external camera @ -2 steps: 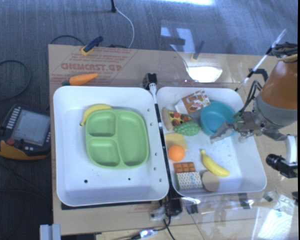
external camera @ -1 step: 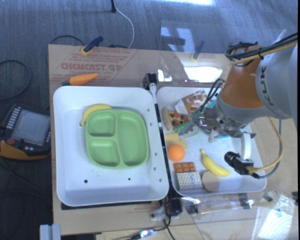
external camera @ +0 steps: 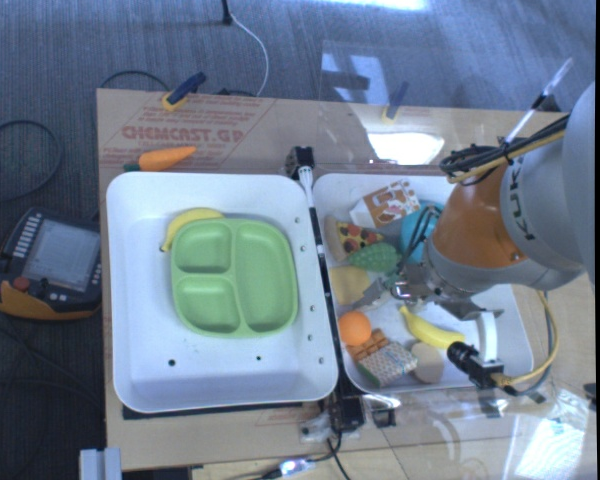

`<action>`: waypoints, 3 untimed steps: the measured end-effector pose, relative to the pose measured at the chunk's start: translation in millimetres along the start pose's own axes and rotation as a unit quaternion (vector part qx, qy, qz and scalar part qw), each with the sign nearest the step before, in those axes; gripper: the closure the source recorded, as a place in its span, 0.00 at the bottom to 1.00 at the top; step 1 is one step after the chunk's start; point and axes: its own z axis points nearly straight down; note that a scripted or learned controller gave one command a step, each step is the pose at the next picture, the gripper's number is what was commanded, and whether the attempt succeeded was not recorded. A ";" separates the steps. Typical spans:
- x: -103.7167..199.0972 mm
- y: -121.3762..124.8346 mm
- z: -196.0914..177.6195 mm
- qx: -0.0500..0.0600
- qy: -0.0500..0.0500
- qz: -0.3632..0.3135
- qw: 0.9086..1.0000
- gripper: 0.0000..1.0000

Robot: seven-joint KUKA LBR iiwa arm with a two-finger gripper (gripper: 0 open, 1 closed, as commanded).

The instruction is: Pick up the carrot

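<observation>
The carrot, orange and tapered, lies on the brown bench top just beyond the far left corner of the left bin, outside both bins. My gripper is low inside the right bin, among the toys there and far to the right of the carrot. The arm's orange band and grey wrist hang above the gripper and hide part of that bin.
A green divided plate fills the middle of the left bin, with a yellow banana at its far left rim. The right bin holds an orange ball, a second banana, a green toy, a printed box and other small items.
</observation>
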 end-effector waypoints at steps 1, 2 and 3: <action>0.7 47.2 0.9 0.000 -0.002 -0.019 1.000 0.00; 26.0 -15.4 -95.2 0.004 0.000 -0.061 0.998 0.00; -44.1 42.7 0.2 -0.002 -0.002 -0.035 0.999 0.00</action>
